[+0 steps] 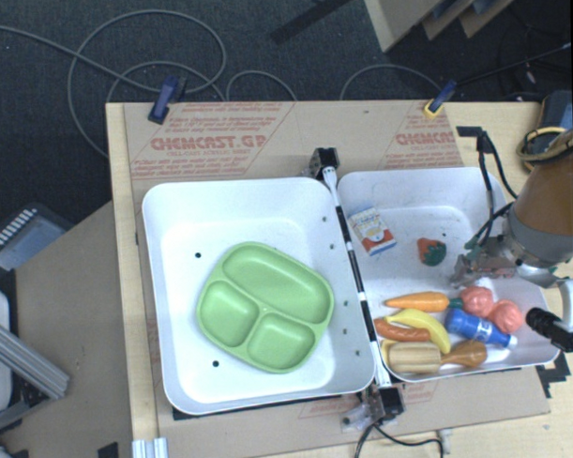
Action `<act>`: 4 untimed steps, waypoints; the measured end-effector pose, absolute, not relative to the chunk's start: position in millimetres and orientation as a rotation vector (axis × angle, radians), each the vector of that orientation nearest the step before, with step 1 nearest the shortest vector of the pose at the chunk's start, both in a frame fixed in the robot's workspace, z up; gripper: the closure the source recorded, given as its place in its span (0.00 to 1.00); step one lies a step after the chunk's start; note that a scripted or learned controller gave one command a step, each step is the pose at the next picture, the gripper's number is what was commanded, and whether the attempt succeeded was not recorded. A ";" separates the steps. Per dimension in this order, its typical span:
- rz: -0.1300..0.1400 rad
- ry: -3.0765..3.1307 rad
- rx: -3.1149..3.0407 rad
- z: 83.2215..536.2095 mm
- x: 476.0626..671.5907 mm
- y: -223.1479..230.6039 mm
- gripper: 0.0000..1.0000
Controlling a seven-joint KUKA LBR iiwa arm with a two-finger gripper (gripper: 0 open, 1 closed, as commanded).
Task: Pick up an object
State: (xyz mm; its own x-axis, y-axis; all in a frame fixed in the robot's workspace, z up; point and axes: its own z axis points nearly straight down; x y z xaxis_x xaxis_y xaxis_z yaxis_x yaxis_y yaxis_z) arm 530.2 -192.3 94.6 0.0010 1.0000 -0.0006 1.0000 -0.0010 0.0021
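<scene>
— Looking down at a slant, what lies under the bins?

— A tan board [264,130] printed with red lettering, set on dark carpet with grey cables [149,59] looping across the upper left. A blue clamp [166,99] grips the board's top edge at left, a yellow-and-blue one [440,100] at right.

— And the bins themselves?

— Two white ones, side by side and touching at centre. The left bin [173,218] holds a green divided plate [264,307], three compartments, tilted a little. The right bin [407,186] holds toy food: a small carton [372,232] near its upper left, a red-and-green piece [432,251] alone in the middle, then a cluster along the lower edge — carrot [419,302], banana [423,327], a red sausage [401,331] beneath it, a tan loaf [415,359], a blue bottle [478,327] and two pink round fruits [478,300].

— Where is the gripper?

— The gripper [475,264] hangs at the right side of the right bin, just above the pink fruits and right of the red-and-green piece. Whether it grasps anything, I cannot tell; its tip is too dark and small.

— The arm?

— The arm [549,214] enters from the right edge, orange band above grey wrist.
</scene>
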 end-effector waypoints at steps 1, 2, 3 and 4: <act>0.001 2.219 2.222 94.4 530.0 -192.3 0.00; 0.002 2.223 2.218 84.5 578.1 -141.8 0.00; -0.002 2.219 2.223 84.4 501.4 -172.9 0.00; 0.002 2.222 2.219 85.0 594.4 -153.4 0.00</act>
State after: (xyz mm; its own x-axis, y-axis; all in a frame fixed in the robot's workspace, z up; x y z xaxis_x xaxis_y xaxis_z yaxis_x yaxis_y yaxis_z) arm 594.4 -153.4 85.0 -0.0012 1.0000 0.0002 1.0000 0.0012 0.0017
